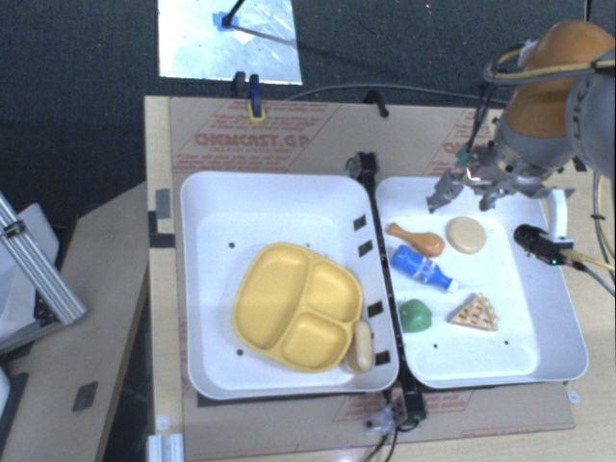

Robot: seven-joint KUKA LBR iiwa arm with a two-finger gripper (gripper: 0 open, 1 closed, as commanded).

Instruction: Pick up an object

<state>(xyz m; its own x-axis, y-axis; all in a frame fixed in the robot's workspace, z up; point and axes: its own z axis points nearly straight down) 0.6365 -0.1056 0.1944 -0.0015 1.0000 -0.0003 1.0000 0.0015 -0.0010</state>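
Below, yellow tray (298, 318) in left bin (279, 195); five small toys in right bin (553, 330); pincer (469, 190) open, empty.

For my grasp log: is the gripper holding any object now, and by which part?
Nothing is held. The gripper hangs open above the right bin's far edge, with nothing between its fingers.

At the upper right of the frame you see the grey KUKA arm (589, 104), its rounded housing capped by a broad, glossy orange band (558, 75). A thin dark cable with a pale yellowish edge (500, 65) loops across the band's left side. Below it sits a paler metallic wrist section, and from that two short, dark grey fingers of the two-finger gripper (472, 192) spread out like small claws.
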